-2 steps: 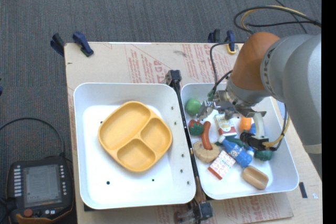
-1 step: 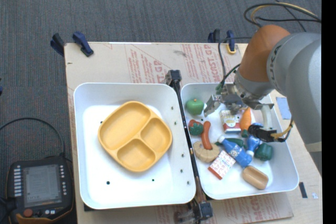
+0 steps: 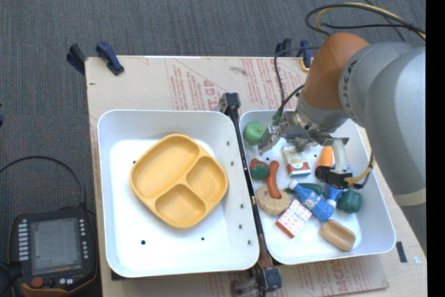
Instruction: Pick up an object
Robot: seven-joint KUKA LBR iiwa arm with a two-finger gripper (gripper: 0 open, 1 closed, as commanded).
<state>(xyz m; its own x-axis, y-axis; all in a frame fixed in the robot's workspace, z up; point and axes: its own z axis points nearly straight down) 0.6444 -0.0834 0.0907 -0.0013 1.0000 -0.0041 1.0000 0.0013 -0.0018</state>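
End effector near crowded bin's rim

Grey carpet floor, cardboard-topped bench

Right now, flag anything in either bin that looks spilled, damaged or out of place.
Nothing stands out. The yellow divided plate lies flat in the left bin; the toy foods, among them a green apple and a sausage, lie jumbled but intact in the right bin.
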